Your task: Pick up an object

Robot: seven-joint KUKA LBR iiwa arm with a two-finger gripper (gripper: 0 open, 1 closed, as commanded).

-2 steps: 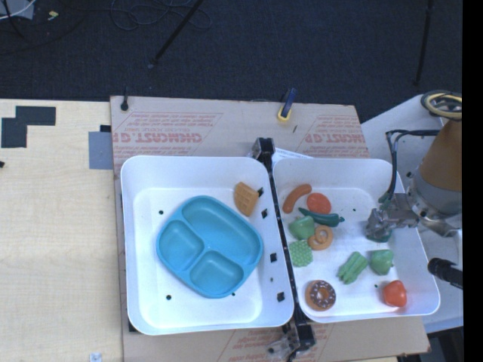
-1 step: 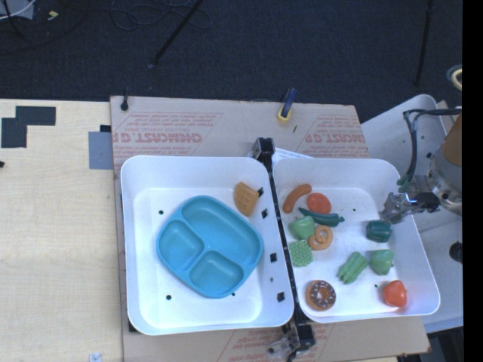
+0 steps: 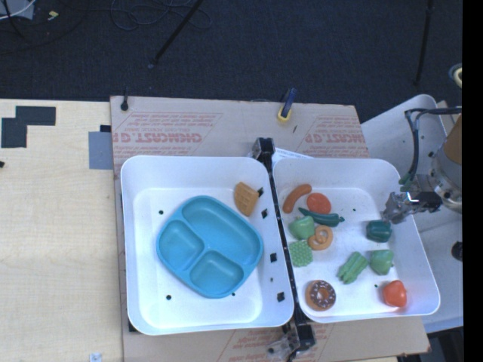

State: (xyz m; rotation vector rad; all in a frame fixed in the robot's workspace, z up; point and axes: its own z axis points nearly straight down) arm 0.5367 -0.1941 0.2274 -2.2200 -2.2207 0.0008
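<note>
Dark green toy pepper (image 3: 379, 231) sits in the right bin (image 3: 423, 247) near its right wall, just below and left of my gripper (image 3: 398, 204). Honestly can't tell if my fingers are spread or pressed together, and nothing's visibly between them.

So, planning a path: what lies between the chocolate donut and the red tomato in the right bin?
In the camera view, bare white bin floor separates the chocolate donut and red tomato.
</note>
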